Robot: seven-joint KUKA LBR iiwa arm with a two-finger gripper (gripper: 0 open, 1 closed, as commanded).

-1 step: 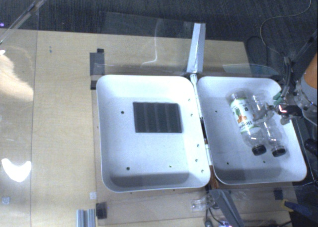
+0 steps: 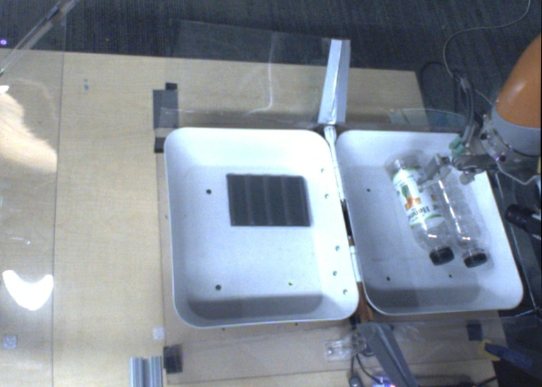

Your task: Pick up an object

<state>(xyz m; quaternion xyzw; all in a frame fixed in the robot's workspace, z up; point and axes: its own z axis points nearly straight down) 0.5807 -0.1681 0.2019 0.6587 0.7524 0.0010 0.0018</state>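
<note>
Pale wood bench [image 2: 93, 233] carries two shallow white plastic bins side by side. Left white bin [image 2: 254, 150] has a dark ribbed rectangular panel [image 2: 268, 200] set in its floor, nothing else visible on it. Right white bin [image 2: 373, 284] holds two clear plastic bottles lying side by side, touching, dark caps toward the near edge. Clear bottle with white, green and orange label [image 2: 417, 206] is the left one; plain clear bottle [image 2: 461, 220] sits just right of it. Grey arm with orange band [image 2: 517, 110] comes in from the right edge. Its two-finger gripper [image 2: 457, 159] sits over the right bin's far right corner, just above the upper ends of the bottles. Claw state: cannot tell, too small and blurred. Nothing visibly held.
</note>
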